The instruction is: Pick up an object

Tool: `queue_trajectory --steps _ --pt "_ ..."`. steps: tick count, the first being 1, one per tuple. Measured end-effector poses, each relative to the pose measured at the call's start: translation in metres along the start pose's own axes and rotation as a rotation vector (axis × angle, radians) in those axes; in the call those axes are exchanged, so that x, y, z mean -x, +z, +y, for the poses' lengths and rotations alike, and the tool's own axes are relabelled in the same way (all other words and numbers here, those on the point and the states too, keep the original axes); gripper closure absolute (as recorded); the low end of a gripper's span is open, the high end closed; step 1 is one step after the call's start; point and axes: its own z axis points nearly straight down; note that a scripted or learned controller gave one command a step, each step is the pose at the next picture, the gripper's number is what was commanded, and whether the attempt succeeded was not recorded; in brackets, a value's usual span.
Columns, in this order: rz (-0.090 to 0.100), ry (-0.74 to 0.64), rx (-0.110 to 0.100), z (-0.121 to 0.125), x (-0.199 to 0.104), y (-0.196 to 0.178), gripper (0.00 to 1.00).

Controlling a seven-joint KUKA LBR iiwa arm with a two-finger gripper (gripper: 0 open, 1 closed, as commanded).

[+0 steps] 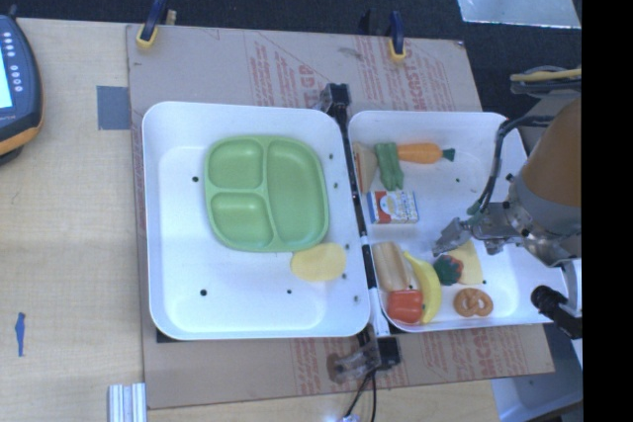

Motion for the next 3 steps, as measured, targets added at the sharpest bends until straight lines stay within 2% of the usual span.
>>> queue_trajectory --steps 1,2,3 --pt "-0.003 0.001 0.006 -0.013 -0.012 0.050 0.00" --pt "-0.005 0.001 0.008 -0.013 -0.009 0.036 1.00" --pt "0.002 -0.009 0.014 -0.011 -0.117 -0.057 1.00"
